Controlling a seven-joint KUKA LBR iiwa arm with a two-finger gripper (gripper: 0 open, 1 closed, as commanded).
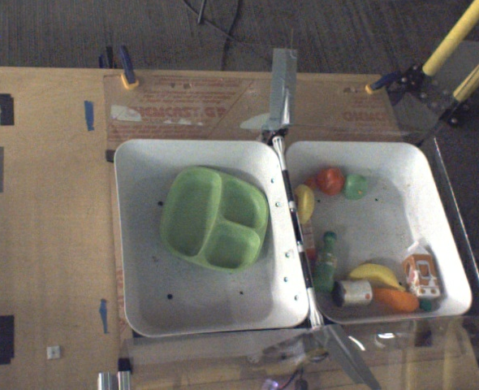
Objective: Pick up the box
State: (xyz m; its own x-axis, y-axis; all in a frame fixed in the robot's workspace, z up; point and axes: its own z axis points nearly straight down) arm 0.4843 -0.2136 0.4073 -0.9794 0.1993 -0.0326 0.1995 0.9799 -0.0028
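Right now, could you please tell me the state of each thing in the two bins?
green divided plate: right way up in the left bin
box: lying in the right bin, near corner
can: on its side
green bottle: lying down
banana: lying between can and box
carrot: lying by the near wall
tomato: resting beside the green fruit

We see even, fairly bright overhead light. Both white bins (142, 299) look slightly washed out, with soft shadows along their inner walls. Glare streaks show on the clear sheet (402, 348) at the bottom right. Focus is soft throughout, the carpet (77, 15) is dim, and edges bow slightly.
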